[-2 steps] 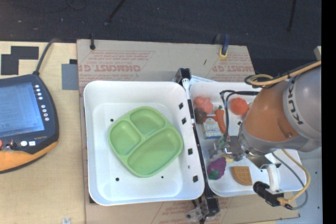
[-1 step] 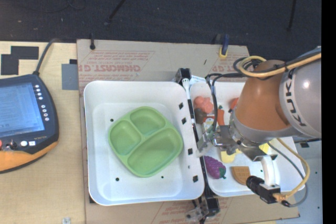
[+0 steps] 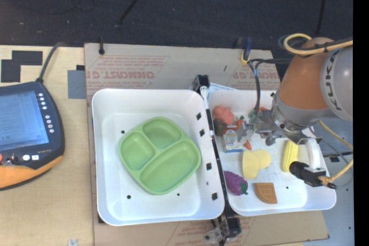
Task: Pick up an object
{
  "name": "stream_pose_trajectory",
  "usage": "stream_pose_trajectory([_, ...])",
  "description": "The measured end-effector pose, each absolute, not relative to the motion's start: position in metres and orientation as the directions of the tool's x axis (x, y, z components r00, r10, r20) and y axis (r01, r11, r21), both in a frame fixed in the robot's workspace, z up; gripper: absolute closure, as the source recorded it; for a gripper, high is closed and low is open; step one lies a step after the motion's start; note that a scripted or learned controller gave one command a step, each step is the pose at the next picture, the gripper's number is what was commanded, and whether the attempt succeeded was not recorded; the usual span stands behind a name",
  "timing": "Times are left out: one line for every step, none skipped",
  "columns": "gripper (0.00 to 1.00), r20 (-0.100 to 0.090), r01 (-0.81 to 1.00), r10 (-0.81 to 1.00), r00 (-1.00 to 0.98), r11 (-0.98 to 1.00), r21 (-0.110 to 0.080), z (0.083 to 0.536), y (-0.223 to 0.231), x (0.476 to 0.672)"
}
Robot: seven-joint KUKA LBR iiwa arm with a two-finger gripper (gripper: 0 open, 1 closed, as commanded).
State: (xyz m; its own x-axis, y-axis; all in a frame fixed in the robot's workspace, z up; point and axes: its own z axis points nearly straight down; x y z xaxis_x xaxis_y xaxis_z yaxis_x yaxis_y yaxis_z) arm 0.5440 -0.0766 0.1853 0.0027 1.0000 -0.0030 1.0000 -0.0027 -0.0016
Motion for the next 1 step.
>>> stream_pose_trajectory([0.00,0.001,1.000,1.000,0.001,-0.001,-0.004,0.1038,-0.0889,0.5808])
